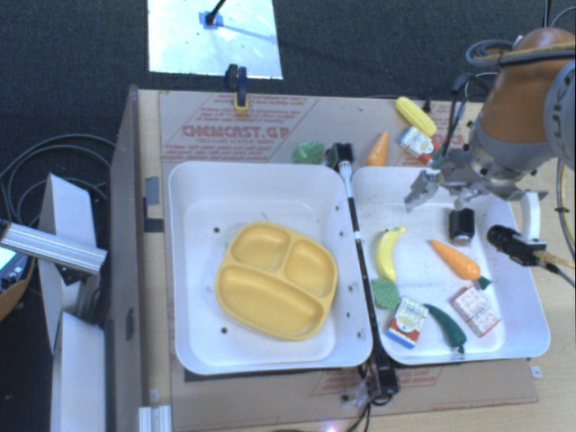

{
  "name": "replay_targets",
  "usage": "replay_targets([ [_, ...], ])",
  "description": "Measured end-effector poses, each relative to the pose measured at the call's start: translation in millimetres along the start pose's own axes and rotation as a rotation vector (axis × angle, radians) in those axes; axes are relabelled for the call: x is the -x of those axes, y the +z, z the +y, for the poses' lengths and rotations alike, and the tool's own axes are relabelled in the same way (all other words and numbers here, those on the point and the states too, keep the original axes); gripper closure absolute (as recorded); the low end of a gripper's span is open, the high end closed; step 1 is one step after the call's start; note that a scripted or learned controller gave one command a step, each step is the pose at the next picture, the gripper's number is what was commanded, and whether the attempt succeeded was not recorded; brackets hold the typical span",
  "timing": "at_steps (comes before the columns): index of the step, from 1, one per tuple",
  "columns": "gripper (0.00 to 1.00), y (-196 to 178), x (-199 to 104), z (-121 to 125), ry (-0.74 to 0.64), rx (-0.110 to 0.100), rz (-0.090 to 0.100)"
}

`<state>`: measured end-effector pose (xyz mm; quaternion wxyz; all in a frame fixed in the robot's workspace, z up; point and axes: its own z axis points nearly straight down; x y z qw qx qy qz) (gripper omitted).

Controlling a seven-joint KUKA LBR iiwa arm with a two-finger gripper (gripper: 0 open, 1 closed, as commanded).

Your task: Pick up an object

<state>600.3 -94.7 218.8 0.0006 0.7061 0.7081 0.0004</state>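
Going from the left, the left bin (193,241) holds only a yellow tray (274,279) with 3 compartments; it looks stiff and wide, so I judge it a poor thing for a 2-finger grip. The right bin (531,331) has the small toys that I can pick. Near its left wall lies a banana (388,253), and below it a green piece (385,292) and a small carton (407,321). Further right I see a dark green pod (446,325), a carrot (454,259) and a second carton (475,310). All of them look like light, hard plastic toys, probably a little slippery and not fragile. I think the carrot is the best choice: it lies apart from its neighbours, and I would take it across the thick middle, because the thin tip could slide out. The banana is curved, so I would hold it at the middle also. The gripper (461,223) is above the upper part of the right bin, just above the carrot, and it points down. The arm (526,97) enters from the right, with the orange band above the wrist. I cannot tell if the tool is wide or narrow, and I see nothing held in it.
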Motion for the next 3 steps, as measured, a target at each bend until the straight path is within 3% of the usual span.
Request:
replay_targets([
  [1,0.00,139,-10,-22,0.002,-0.003,0.002],
  [2,1.00,124,-9,-20,0.001,0.002,0.001],
  [3,1.00,28,-106,-9,-0.011,0.009,0.004],
])
